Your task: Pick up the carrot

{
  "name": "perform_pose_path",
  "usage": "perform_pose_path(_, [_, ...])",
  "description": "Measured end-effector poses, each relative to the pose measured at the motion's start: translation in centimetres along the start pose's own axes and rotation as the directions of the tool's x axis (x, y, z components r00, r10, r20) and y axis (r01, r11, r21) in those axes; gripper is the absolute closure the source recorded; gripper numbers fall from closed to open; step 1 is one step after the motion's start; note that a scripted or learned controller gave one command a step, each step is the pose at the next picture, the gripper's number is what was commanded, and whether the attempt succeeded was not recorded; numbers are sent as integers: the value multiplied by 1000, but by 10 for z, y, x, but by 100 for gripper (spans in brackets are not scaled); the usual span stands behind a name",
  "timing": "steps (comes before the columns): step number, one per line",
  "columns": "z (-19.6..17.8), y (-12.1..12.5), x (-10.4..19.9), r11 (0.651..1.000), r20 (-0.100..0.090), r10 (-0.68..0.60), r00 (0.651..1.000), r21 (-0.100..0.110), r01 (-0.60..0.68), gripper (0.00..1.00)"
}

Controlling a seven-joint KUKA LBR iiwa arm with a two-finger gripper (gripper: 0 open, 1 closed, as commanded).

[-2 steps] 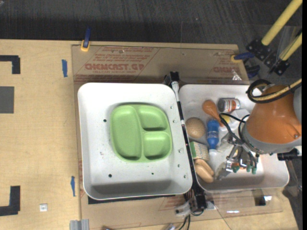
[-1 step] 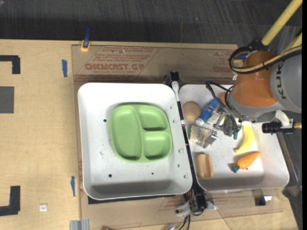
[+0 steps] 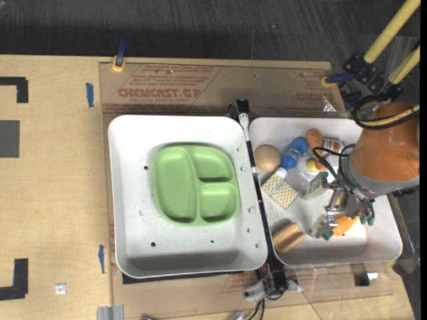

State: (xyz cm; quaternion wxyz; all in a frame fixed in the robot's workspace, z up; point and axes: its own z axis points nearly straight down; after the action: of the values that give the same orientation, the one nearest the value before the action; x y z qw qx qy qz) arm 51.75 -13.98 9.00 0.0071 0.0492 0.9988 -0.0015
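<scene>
The carrot (image 3: 345, 226) is a small orange piece with a green tip, lying near the front of the right bin (image 3: 383, 249). My gripper (image 3: 347, 213) reaches down into that bin from the right, directly over the carrot and touching or nearly touching it. The grey arm with its orange band (image 3: 387, 153) covers the bin's right side and hides part of the carrot.
The right bin also holds a beige ball (image 3: 267, 157), a blue bottle (image 3: 292, 155), an orange rounded item (image 3: 314, 139), a checkered cracker (image 3: 281, 193) and a brown block (image 3: 287, 236). The left bin (image 3: 127, 179) holds a green divided plate (image 3: 197, 182).
</scene>
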Motion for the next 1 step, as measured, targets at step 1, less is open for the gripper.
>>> perform_pose_path(1, [0, -62, 28, 983, 0, -186, 983, 0, 186, 0])
